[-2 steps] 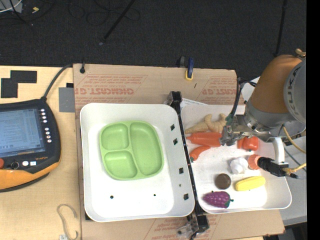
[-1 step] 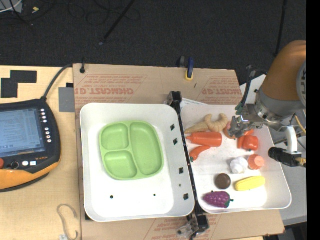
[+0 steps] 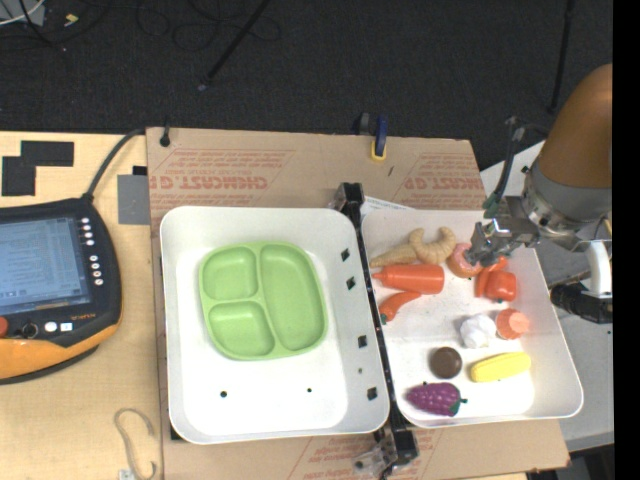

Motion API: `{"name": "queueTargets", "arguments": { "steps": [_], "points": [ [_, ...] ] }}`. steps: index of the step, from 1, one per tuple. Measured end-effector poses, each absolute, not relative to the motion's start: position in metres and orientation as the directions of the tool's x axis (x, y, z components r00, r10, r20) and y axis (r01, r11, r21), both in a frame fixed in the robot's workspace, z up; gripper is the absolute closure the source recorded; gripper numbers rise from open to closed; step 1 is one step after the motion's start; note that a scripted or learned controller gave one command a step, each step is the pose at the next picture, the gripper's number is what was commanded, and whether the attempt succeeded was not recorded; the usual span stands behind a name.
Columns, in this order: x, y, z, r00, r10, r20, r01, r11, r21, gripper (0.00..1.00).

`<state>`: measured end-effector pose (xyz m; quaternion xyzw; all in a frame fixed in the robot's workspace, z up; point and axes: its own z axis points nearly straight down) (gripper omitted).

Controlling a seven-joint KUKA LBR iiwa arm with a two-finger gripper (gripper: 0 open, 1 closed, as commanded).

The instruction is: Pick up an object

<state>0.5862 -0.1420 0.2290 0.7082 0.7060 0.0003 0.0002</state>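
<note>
In the right bin (image 3: 560,393), purple grapes (image 3: 434,399) and a yellow piece (image 3: 499,366) lie nearest. Farther back, the gripper (image 3: 487,245) hovers over a pink ring-shaped toy (image 3: 462,261), possibly touching; whether its jaws are parted is unclear.

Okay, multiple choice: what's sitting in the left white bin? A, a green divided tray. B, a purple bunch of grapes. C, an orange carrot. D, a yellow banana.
A: the green divided tray lies alone in the left bin, while the toy foods lie in the right bin.
</note>
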Motion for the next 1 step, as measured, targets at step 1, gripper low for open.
{"name": "queueTargets", "arguments": {
  "steps": [1],
  "points": [
    [0.601, -0.0946, 0.2322, -0.002, 1.0, 0.001, 1.0, 0.002, -0.001, 1.0]
  ]
}}
